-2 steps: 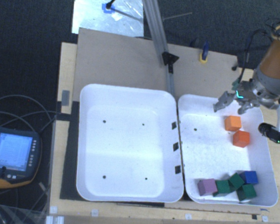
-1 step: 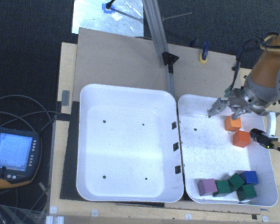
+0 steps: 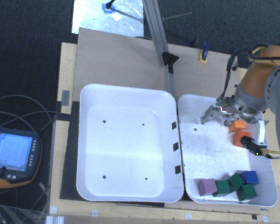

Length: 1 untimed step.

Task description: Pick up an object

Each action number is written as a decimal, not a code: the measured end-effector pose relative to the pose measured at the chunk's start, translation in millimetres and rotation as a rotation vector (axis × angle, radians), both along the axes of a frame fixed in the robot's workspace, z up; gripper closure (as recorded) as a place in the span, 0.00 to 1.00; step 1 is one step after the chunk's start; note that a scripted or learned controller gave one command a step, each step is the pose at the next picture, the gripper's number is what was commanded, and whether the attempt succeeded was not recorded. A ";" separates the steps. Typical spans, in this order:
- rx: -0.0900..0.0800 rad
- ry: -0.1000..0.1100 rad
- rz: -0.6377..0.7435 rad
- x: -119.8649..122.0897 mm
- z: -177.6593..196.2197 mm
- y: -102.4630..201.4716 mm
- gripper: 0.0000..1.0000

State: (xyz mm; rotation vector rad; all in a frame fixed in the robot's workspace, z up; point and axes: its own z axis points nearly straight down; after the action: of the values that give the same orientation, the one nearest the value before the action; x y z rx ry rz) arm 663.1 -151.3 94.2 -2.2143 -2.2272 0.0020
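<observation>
The grey metal two-finger gripper [image 3: 218,115] is seen low in the far part of the right shallow white plastic bin [image 3: 189,189]; whether it is clenched or released cannot be told, and no object is seen held, so the pick is judged not yet done. Two small orange blocks [image 3: 238,133] lie just beside the gripper toward the arm, while a purple cube [image 3: 206,186], green blocks [image 3: 233,185] and a blue cube [image 3: 250,177] are clustered well apart from it at the bin's near edge. The left shallow white plastic bin [image 3: 86,128] on the tabletop [image 3: 126,58] is noted beyond the gripper, away from the arm.
</observation>
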 end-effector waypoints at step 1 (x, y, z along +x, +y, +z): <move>-0.002 -0.007 0.003 2.1 14.6 -0.8 1.00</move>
State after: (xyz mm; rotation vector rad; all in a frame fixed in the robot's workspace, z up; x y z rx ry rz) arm 665.2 -152.0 108.8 -2.2155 -2.2351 -0.0027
